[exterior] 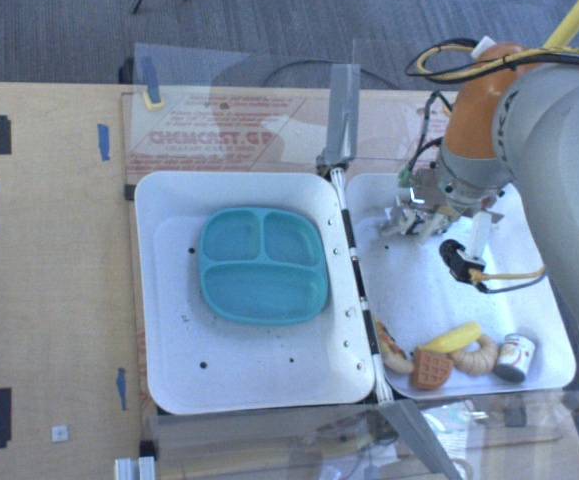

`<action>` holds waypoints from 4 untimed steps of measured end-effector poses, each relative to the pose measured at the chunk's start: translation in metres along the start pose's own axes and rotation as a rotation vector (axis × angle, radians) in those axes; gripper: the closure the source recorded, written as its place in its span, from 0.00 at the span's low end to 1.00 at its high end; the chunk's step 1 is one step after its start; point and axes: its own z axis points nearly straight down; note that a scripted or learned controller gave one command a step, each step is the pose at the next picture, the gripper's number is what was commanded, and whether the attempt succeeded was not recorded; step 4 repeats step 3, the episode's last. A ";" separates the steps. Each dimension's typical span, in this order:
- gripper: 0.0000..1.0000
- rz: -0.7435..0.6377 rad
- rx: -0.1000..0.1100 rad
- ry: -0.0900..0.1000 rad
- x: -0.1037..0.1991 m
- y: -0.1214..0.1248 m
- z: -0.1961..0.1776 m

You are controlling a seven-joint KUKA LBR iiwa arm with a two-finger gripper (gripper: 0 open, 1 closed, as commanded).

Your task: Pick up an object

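1. Here, your left bin holds a smooth teal divided plate.
2. Lower right, the right bin holds a banana, waffle and can.
3. The gripper is at upper right; its grasp you cannot tell.

A teal divided plate lies in the left bin, while right of it the gripper hangs over the right bin, well above the toy foods near its lower edge.

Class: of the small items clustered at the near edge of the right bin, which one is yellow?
The banana. It is the long yellow piece lying above the brown waffle, left of the small can; the others are brown, tan or white.
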 end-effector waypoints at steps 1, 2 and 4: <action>1.00 -0.020 -0.060 0.002 0.054 -0.041 -0.086; 1.00 -0.179 -0.060 -0.003 -0.002 -0.054 -0.023; 0.00 -0.179 -0.060 -0.003 -0.002 -0.054 -0.023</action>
